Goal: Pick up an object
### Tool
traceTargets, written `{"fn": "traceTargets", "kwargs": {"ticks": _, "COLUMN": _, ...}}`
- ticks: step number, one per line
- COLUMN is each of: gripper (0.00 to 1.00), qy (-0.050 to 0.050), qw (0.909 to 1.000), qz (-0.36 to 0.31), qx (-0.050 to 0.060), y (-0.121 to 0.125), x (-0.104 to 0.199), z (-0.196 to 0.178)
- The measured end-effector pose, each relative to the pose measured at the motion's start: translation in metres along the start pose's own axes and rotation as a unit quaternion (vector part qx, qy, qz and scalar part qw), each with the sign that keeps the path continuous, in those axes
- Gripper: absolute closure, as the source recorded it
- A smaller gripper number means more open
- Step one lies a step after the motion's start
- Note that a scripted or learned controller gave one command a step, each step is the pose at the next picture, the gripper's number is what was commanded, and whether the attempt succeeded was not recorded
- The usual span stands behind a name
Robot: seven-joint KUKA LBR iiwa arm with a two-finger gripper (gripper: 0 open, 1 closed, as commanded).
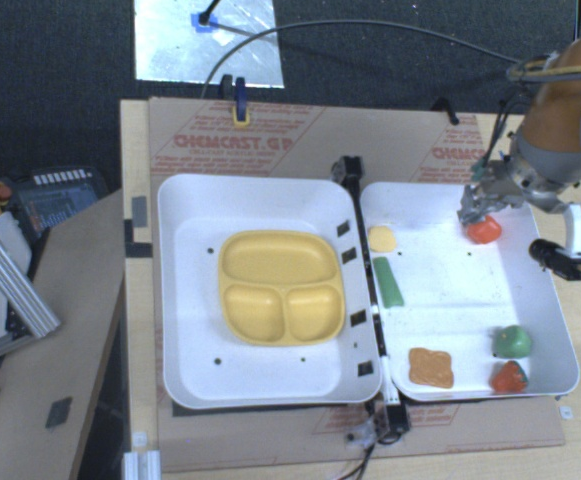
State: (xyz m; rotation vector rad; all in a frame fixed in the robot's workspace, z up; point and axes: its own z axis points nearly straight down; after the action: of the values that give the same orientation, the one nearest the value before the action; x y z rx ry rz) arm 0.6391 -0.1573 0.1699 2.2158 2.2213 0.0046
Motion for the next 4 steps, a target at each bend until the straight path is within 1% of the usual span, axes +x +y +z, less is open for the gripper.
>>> {"fn": "traceTargets", "kwargs": {"ticks": 1, "gripper": 1.00, "qy": 0.000, "qw": 1.0000, "qz": -0.002, "qx": -0.001, "y": 0.006, "x": 0.003, "z": -0.045}}
{"fn": "traceTargets", "kwargs": {"ticks": 2, "gripper": 1.00, "qy": -0.001, "qw": 1.0000, "qz": -0.002, "qx": -0.002, "y": 0.007, "x": 0.007, "z": -0.110}}
{"fn": "traceTargets", "kwargs": {"ticks": 3, "gripper": 1.00, "qy": 0.001, "qw": 1.0000, "qz": -0.003, "qx": 0.002, "y": -0.011, "x": 0.049, "z": -0.099}}
{"fn": "traceTargets", "kwargs": {"ticks": 4, "gripper": 1.00, "qy": 0.002, "qw": 1.0000, "qz": -0.004, "qx": 0.003, "y": -0.026, "x": 0.108, "z": -0.085}}
